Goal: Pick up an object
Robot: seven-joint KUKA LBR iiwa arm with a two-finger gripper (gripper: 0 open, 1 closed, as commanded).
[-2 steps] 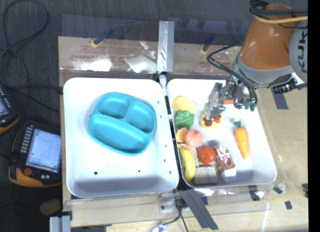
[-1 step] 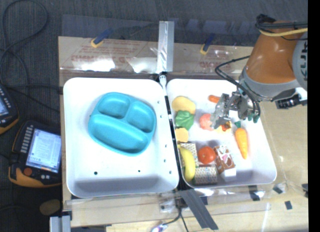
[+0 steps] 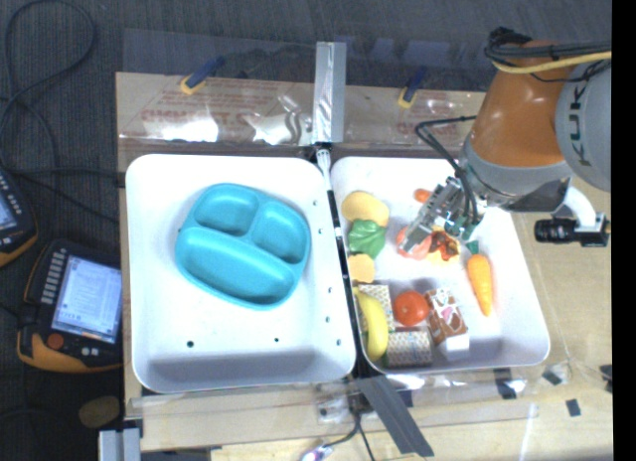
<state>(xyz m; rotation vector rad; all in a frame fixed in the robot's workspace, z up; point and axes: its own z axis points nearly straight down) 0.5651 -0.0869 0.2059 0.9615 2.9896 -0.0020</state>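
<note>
Red object (image 3: 415, 243) beneath end effector (image 3: 437, 223), arm angled down.

The bench (image 3: 139, 101) carries two white bins side by side, left bin (image 3: 149, 350) and right bin (image 3: 522, 335).

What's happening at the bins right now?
The arm reaches in from the right, its gripper low over the right bin among toy foods, right by a small red piece. A carrot, a tomato and a banana lie nearby. A blue divided plate sits in the left bin.
</note>
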